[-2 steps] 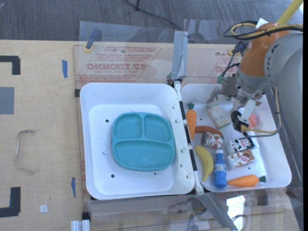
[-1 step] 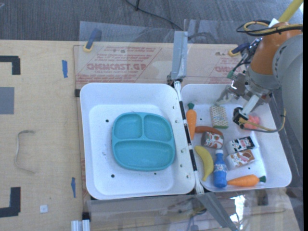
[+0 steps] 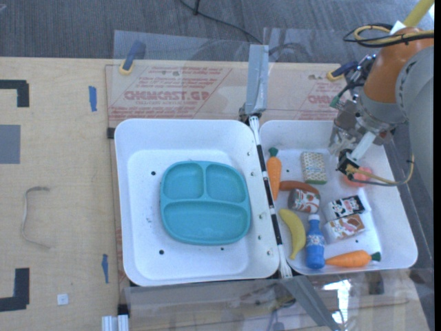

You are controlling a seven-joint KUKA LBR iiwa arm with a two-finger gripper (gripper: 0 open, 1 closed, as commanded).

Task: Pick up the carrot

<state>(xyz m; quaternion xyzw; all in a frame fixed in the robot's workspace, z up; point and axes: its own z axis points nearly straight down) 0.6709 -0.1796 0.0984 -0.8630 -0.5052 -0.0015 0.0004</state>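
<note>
Two carrots lie in the right bin [image 3: 406, 243]. One carrot [image 3: 273, 174], orange with a green top, lies lengthwise along the bin's left wall. The other carrot [image 3: 350, 258] lies across the front right corner, its green end pointing right. My gripper [image 3: 342, 142] hangs over the back right part of this bin, to the right of a small patterned box [image 3: 313, 165] and well apart from both carrots. No object shows between its fingers.
The right bin also holds a sausage [image 3: 300, 185], a small can [image 3: 304, 201], a banana [image 3: 295, 232], a blue bottle [image 3: 315, 244], two small cartons [image 3: 345, 216] and a pink item [image 3: 359, 176]. A teal divided plate [image 3: 204, 202] fills the left bin [image 3: 134, 185].
</note>
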